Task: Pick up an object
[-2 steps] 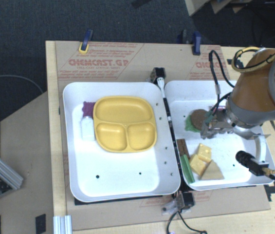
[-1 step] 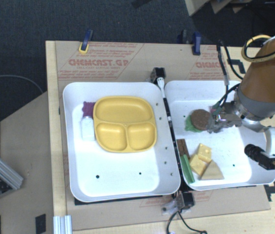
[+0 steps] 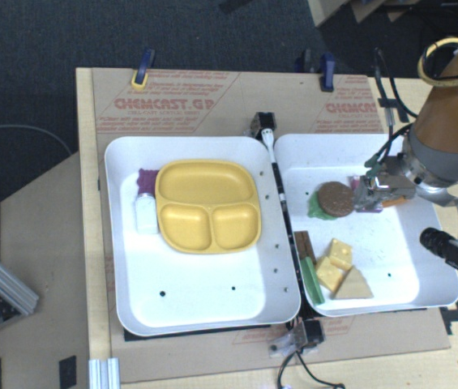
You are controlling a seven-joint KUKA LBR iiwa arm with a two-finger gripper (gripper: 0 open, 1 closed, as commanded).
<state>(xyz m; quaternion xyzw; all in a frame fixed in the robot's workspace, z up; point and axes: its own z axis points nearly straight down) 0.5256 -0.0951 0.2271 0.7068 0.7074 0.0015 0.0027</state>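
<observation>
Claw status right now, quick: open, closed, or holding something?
Claw: low in the right bin, right beside the brown round object; whether it is open, closed or gripping cannot be told.

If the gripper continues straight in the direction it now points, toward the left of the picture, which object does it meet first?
Most likely the brown round object in the right bin, lying directly left of the gripper, with a green piece under its far edge. The gripper's height is unclear, so it might pass above.
</observation>
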